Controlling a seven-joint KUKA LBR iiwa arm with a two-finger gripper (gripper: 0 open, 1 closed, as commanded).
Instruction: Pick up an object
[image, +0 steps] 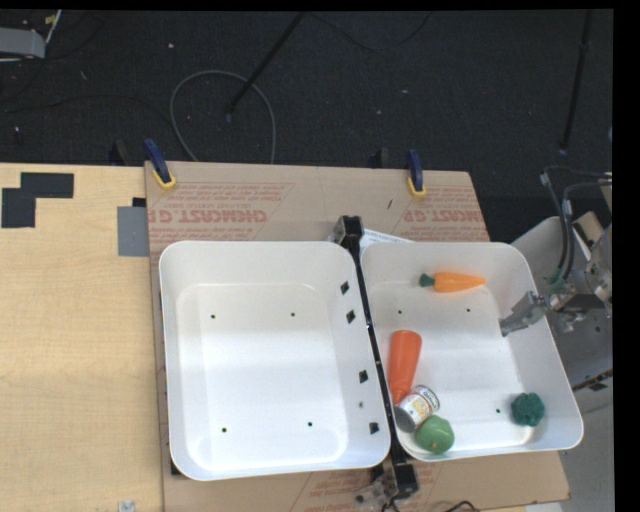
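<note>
The right bin (520, 265) holds several objects. A small orange carrot with a green top (455, 282) lies near its far wall. A longer orange piece (403, 362) rests against the divider side, with a small tin can (418, 405) and a green apple (434, 435) just below it at the near-left corner. A dark green lumpy object (527, 408) sits in the near-right corner. My gripper (522, 314) hangs at the bin's right rim, to the right of the carrot and above the green lump, with nothing visibly in it.
The left bin (180, 300) sits beside the right one, joined by a black divider strip (362, 330). Both rest on cardboard (300, 200) held by two clamps at the back. The arm's wrist and cables (580, 270) crowd the right edge.
</note>
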